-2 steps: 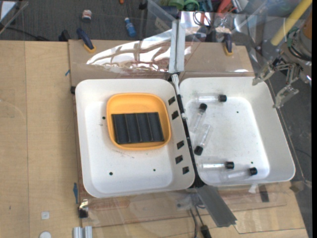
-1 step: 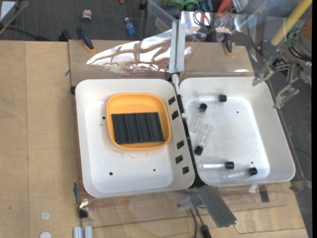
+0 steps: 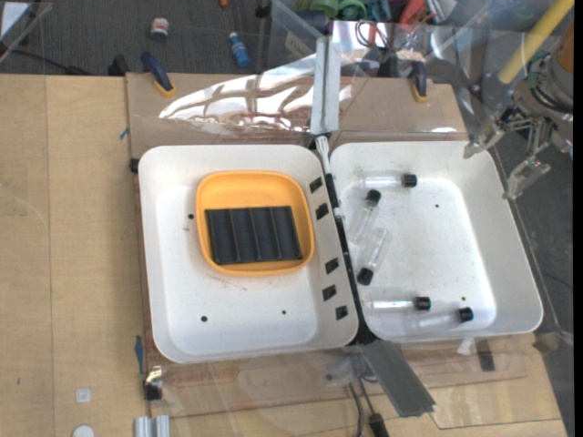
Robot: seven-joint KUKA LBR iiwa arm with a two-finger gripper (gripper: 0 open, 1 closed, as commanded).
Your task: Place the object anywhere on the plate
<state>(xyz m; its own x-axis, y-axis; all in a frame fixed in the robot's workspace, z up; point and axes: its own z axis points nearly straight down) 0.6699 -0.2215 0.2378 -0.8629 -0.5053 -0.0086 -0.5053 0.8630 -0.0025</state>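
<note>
Clear tubes (image 3: 372,255) w/ black caps, five that I can count, all lie in the right bin (image 3: 483,244), none on the plate.

L to R: wooden bench (image 3: 64,244) at far left. Then the left bin (image 3: 173,289), white, shallow. The plate (image 3: 255,189) sits in its upper middle, orange, squarish w/ rounded corners, flat on the bin floor. A dark ribbed insert (image 3: 253,235) lies on the plate and covers most of its centre. A row of small black tabs (image 3: 331,265) runs down the seam between the two bins.

Right bin: one tube near the top (image 3: 392,181), lying approx. horizontal, cap at its right end. Just below it a second (image 3: 369,209), steep, cap at the upper end. Third is the one pointed first, slanted, cap at the lower end, close to the seam. Two more along the bottom edge, (image 3: 396,305) and (image 3: 446,318), both approx. horizontal, caps to the right, near each other but apart.

Gripper (image 3: 506,157) is at the bin's upper right corner, above the rim, well apart from every tube and from the plate. Blurred metal there; can't tell if it's apart or together. Nothing seen in it.
</note>
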